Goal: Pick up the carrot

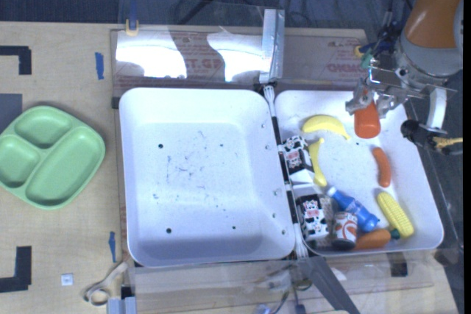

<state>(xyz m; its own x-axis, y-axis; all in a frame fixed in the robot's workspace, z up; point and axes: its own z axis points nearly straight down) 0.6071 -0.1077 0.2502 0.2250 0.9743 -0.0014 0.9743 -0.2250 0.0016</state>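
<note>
Bench contents, listed from the near edge to the far edge, positions given from the fingers.

1. Orange-red tapered piece [373, 238]: well below the fingers, against the near wall of the right bin [430, 191]. Its kind cannot be told.
2. Can [344, 227] and blue bottle [354, 207]: touching one another, below the fingers and slightly left.
3. Corn cob [395, 214]: below and slightly right, lying at a slant beside the bottle.
4. Two cow-print cartons [313, 215] [295, 155]: below-left, along the wall between the bins.
5. Red sausage [382, 166]: just below, apart from the fingers.
6. Two bananas: one [317, 162] upright beside the upper carton, one [326, 126] curved, directly left of the fingers.
7. Left bin [199, 165]: far left, white, with specks and faint marks on its floor.
8. Green divided plate [50, 156]: farther left still, on the wooden bench top.
9. Carrot [367, 123]: a stubby orange piece hanging straight under the gripper [369, 108], its upper end pinched between the two fingers, its lower end above the far part of the right bin's floor.
10. Arm, orange band [436, 18]: above-right of the fingers.
</note>
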